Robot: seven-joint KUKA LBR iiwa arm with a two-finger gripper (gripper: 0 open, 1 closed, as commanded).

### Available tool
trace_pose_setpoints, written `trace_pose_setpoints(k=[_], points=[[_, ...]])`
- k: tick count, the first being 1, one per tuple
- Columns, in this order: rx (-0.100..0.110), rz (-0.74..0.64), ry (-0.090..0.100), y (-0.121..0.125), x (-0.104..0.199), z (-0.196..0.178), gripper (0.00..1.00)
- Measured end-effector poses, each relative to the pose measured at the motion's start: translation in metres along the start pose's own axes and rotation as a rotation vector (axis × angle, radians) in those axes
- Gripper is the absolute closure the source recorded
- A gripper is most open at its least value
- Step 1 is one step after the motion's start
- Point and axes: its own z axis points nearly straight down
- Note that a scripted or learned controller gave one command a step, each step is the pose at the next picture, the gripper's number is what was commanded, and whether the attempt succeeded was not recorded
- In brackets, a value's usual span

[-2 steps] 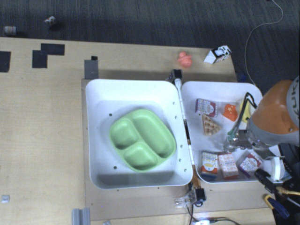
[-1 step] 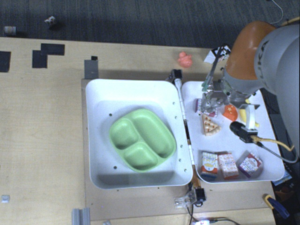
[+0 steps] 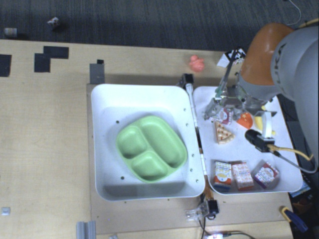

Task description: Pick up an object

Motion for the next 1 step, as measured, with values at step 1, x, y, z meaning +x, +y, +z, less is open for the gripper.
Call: trace_pose_setpoints(k=[1], points=[[-0.004,0.001,-0.002,-0.0078,-0.056,0.0985,0.0]])
